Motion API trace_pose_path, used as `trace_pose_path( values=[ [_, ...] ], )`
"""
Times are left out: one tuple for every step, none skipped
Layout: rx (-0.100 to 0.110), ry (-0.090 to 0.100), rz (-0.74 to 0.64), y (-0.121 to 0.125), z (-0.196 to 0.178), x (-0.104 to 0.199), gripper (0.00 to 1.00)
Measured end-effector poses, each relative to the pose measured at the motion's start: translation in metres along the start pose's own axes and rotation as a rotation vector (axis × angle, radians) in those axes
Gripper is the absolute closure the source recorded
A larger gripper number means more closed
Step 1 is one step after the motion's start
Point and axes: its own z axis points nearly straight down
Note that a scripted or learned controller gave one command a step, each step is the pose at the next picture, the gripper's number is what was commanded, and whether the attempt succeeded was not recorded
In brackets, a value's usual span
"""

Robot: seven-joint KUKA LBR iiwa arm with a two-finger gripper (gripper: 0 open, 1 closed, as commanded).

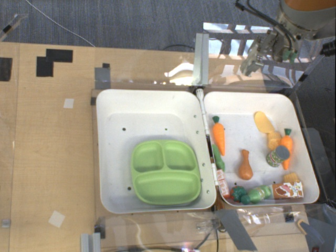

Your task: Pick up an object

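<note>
The right bin [294,112] holds several toy foods. An orange carrot [218,137] lies by its left wall, with a yellow piece [263,122] toward the far right. A second carrot [286,144] and a small can [277,156] sit near the right wall. An orange drumstick shape [245,165] lies in the middle. A green bottle [258,194] and a red juice carton [289,191] rest along the near wall. My gripper [265,56] hangs high above the bin's far edge, apart from all of them, and nothing shows in it.
The left bin [115,114] carries a green divided plate [165,171]. A metal post [201,56] stands at the far end of the wall between the bins. A metal frame lies behind the right bin, under the gripper. Wooden bench top stretches to the left.
</note>
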Motion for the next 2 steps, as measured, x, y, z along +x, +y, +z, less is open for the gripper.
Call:
trace_pose_path(
  values=[
    [-0.003, -0.011, -0.006, 0.003, -0.014, -0.001, 1.0],
    [-0.005, -0.022, -0.013, 0.005, -0.027, -0.003, 1.0]
  ],
)
